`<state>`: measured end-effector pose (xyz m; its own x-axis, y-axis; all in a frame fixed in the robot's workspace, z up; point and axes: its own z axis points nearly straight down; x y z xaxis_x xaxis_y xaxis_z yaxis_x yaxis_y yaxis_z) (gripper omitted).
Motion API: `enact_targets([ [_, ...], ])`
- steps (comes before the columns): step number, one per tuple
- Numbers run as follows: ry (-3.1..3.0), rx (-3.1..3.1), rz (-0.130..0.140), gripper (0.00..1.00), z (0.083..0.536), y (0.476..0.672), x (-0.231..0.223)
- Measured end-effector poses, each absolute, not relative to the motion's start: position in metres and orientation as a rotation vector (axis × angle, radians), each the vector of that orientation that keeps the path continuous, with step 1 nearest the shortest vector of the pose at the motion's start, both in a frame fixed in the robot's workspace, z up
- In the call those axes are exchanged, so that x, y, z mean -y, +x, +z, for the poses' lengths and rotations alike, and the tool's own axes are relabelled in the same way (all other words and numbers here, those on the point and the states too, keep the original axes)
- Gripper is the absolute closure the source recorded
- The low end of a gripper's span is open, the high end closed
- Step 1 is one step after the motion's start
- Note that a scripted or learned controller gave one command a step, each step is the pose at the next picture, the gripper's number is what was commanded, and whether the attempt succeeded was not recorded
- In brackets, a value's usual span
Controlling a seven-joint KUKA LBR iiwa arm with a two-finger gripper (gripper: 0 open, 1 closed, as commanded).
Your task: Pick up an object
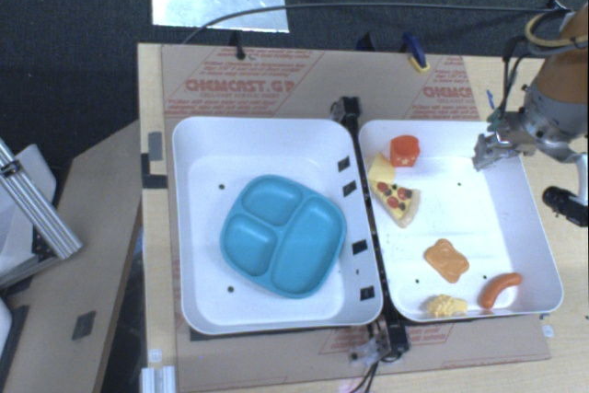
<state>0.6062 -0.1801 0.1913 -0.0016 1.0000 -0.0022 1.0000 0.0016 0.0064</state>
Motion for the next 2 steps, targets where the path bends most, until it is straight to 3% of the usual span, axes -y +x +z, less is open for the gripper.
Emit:
enact_targets([
  [1,2.213,-2.223,0.004,1.00,0.225,0.608,0.180],
  [2,2.209,-2.231,0.006,1.00,0.235,0.615,0.132],
])
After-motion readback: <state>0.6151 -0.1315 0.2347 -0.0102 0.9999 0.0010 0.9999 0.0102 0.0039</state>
